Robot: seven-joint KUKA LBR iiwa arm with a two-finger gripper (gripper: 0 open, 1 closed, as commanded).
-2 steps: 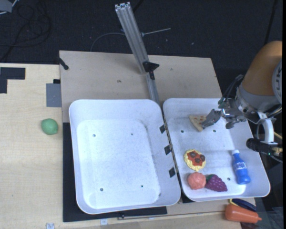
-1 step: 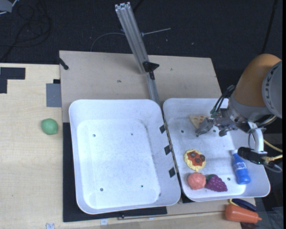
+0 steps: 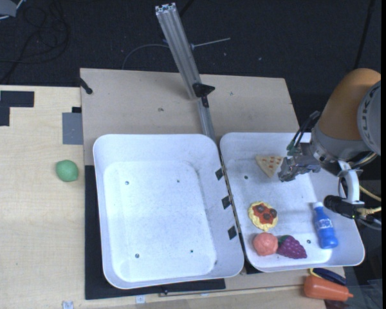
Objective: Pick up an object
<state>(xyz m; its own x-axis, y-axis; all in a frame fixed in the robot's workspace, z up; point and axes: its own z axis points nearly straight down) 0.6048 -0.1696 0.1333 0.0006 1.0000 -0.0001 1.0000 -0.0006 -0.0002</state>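
In the right bin [image 3: 347, 253] lie a pizza slice [image 3: 268, 165] at the back, a round pizza toy [image 3: 263, 215] in the middle, and a pinkish-red ball [image 3: 265, 244] beside purple grapes [image 3: 292, 247] at the front. A blue bottle [image 3: 324, 225] lies towards the bin's right side. My gripper [image 3: 287, 173] hangs low over the back of the right bin, just right of the pizza slice and close to its edge. I see nothing between its fingers.
The left bin [image 3: 157, 211] sits beside the right one. A green ball [image 3: 67, 170] rests on the bench at far left. An orange carrot-like toy [image 3: 326, 289] lies outside the right bin's front edge. A metal rail [image 3: 183, 53] slants up behind the bins.
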